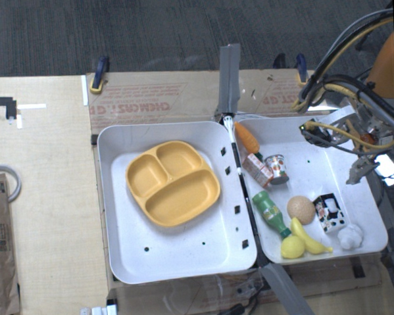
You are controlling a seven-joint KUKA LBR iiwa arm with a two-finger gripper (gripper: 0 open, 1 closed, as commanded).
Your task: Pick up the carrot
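The bench is a pale wood-toned surface; dark grey floor lies beyond its far edge. A cardboard sheet with red print lies just beyond the two bins. The left bin holds a yellow divided plate. The right bin holds mixed items: a small can, a green bottle, a banana, and a black-and-white carton.

The carrot is orange, short and tapered, with a small green tip at its far end. It lies in the far left corner of the right bin, close to the divider between the bins.

The gripper is at the right side of the right bin, well apart from the carrot. Whether it is open or closed cannot be determined.
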